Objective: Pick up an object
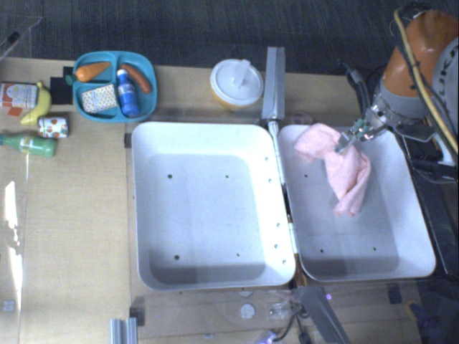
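A pink cloth (338, 165) lies crumpled in the right white bin (391, 253), in its far half, with a bunched part at the left and a tail running toward the front. My gripper (351, 140) reaches in from the right and its tip meets the cloth's upper right edge. The tip is small and dark against the cloth, so a grip on it cannot be made out. The grey arm with its orange band (419, 34) rises at the far right.
The left white bin (204, 264) sits beside the right one, with a metal divider (272, 84) behind the seam. On the bench to the far left are a blue compartment tray (147, 92) of toy food, a lidded cup (237, 82), a banana and small bottles.
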